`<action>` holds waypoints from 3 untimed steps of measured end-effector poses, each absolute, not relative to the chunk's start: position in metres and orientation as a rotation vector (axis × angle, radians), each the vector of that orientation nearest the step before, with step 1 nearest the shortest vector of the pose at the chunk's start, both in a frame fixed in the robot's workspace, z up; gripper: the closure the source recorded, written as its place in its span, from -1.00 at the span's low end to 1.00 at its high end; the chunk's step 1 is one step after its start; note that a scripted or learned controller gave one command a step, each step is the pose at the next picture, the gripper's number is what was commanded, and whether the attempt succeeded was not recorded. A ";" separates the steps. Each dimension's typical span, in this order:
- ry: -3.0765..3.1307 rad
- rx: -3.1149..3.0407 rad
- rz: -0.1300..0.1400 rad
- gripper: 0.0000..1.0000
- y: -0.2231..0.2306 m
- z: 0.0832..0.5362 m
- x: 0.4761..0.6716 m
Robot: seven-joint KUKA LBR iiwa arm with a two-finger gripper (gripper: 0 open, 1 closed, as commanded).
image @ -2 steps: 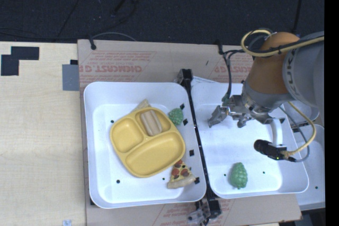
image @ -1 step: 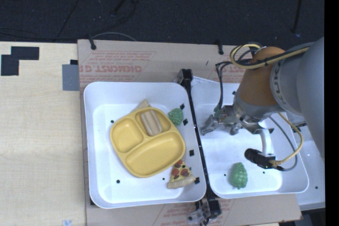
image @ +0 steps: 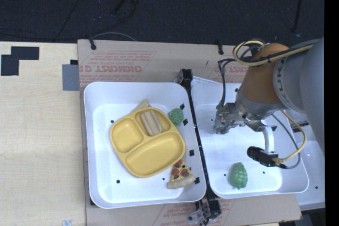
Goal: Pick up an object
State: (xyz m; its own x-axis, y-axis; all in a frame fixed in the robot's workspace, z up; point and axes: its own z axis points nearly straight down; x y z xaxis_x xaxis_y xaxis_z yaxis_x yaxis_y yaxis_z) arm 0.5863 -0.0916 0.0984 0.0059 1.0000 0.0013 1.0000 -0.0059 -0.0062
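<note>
My gripper [image: 221, 123] hangs low over the left part of the right bin [image: 212, 177], below the orange wrist band. A green bumpy toy fruit [image: 238, 175] lies near the front of that bin, apart from the gripper, which is behind it and to its left. Nothing shows between the fingers. In the left bin [image: 98, 188] sit a yellow divided plate [image: 145, 145] with a tan bread-like piece [image: 152, 122] in one compartment, a small green broccoli-like toy [image: 176, 115] at the plate's back right, and a pizza slice toy [image: 181, 175] at its front right.
A black divider [image: 194, 135] runs between the two bins. Cables loop from the arm over the right bin, with a black connector [image: 260, 155] lying close to the green fruit. Cardboard [image: 132, 63] lies under the bins on the wooden bench.
</note>
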 end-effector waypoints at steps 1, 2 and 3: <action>-2.220 -2.223 -0.001 1.00 -0.093 0.142 0.592; -2.223 -2.222 -0.002 1.00 -0.091 0.200 0.585; -2.221 -2.220 0.001 1.00 -0.092 0.216 0.585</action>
State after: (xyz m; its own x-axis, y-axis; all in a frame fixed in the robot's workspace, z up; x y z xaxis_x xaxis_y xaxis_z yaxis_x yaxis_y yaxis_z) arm 0.5847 -0.0917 0.2156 -0.0003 1.0000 0.0002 1.0000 0.0003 -0.0010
